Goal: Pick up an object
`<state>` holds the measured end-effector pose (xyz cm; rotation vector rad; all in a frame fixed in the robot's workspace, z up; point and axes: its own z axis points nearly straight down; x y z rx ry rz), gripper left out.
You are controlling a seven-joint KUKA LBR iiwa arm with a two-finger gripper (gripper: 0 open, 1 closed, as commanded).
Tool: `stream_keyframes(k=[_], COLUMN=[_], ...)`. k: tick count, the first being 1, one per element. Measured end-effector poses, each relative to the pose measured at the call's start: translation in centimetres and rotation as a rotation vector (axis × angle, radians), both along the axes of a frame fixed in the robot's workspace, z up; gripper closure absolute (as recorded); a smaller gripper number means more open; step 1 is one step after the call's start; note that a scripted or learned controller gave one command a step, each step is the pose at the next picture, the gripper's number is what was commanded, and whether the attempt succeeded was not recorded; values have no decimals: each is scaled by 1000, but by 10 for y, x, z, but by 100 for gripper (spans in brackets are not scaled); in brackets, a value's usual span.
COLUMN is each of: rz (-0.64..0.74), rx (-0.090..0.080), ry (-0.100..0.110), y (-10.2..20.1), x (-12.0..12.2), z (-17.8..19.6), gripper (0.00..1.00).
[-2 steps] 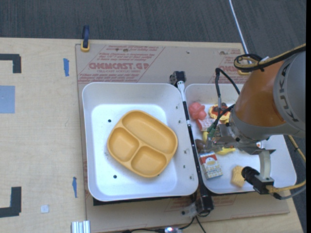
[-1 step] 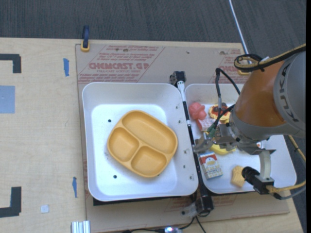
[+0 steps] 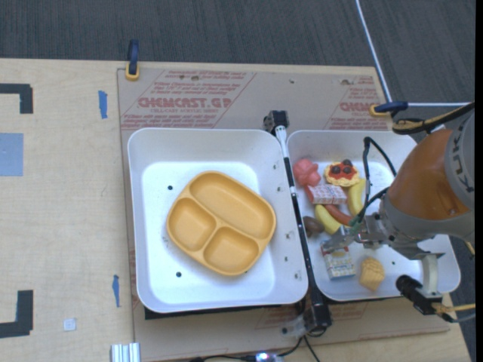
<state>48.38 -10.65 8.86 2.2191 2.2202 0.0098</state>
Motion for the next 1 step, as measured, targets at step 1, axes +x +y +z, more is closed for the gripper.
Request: stream_keyframes(k=[1], rz=[-3], rx=[-7], ry=[-5], y=[11], x=[-1], z=[0], gripper=[0])
